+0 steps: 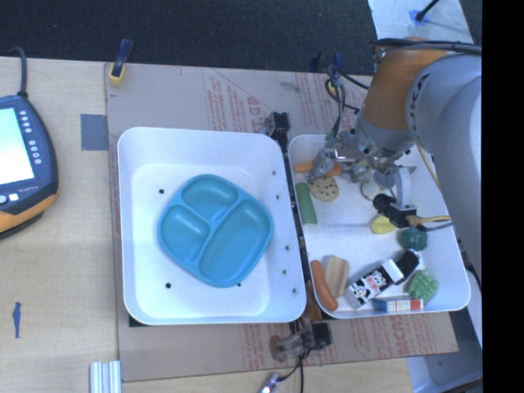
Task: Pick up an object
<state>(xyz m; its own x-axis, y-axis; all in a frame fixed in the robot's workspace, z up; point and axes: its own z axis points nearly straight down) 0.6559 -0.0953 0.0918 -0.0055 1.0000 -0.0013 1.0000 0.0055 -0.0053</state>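
Trouble is most likely being invited by the crowding at the far end of the right bin (350, 229), where the gripper (337, 162) is being held low over the far left corner. How wide it is being kept cannot be told, its working end being hidden under the wrist, and whether anything is being gripped cannot be told either. The candidates for picking are all lying in the right bin. Nearest the gripper, an orange piece (304, 168) and a speckled cookie (326, 189) are lying just beside each other, with a green stick (305, 204) resting along the left wall. If a descent is being aimed between them, two pieces may be caught together, or one may be pushed against the wall and squeezed out. The cookie, being flat, is judged likely to be skated over. The wall itself is being worked very closely, so a scrape on the rim is also being risked. The blue plate (214, 229) in the left bin (139, 248) is lying well apart.
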